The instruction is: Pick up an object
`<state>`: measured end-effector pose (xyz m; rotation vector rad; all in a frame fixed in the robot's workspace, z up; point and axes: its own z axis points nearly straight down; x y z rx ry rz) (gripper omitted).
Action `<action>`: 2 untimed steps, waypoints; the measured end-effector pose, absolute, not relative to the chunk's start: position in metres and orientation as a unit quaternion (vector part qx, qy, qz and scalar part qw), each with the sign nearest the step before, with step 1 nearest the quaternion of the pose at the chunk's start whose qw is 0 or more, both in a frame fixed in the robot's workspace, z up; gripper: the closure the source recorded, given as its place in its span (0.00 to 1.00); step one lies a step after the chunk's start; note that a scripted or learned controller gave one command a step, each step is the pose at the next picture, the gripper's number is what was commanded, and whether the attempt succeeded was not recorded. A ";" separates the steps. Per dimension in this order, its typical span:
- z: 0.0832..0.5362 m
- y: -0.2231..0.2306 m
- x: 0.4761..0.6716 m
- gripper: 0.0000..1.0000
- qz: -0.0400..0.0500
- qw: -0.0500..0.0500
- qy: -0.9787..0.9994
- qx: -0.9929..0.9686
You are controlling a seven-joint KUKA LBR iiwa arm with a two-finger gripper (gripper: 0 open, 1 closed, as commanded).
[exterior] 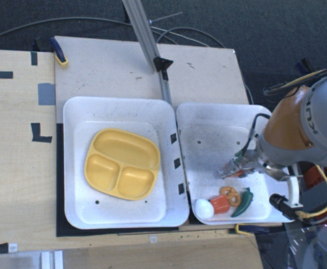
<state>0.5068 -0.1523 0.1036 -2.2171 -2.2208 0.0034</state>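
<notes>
My gripper [232, 169] hangs low over the right bin [208, 122], in its right half, at the end of the grey and orange arm [286, 130]. Just below it, in the bin's front right corner, lies a small pile of toy food: a white egg [203, 208], a red piece [221, 204], an orange-brown pretzel-like ring [230, 194] and a green pepper [243, 202]. The gripper is a short way above the ring and apart from the pile. Something small and red shows at its tip, too unclear to name.
The left bin [76, 150] holds a yellow divided plate [122, 163]. A grey metal post [143, 27] slants up from between the bins at the back. Cables lie on the dark floor behind the bench.
</notes>
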 end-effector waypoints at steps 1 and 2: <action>0.146 -0.156 0.508 1.00 0.000 -0.001 -0.707 -0.707; 0.188 -0.154 0.508 1.00 -0.001 -0.001 -0.708 -0.707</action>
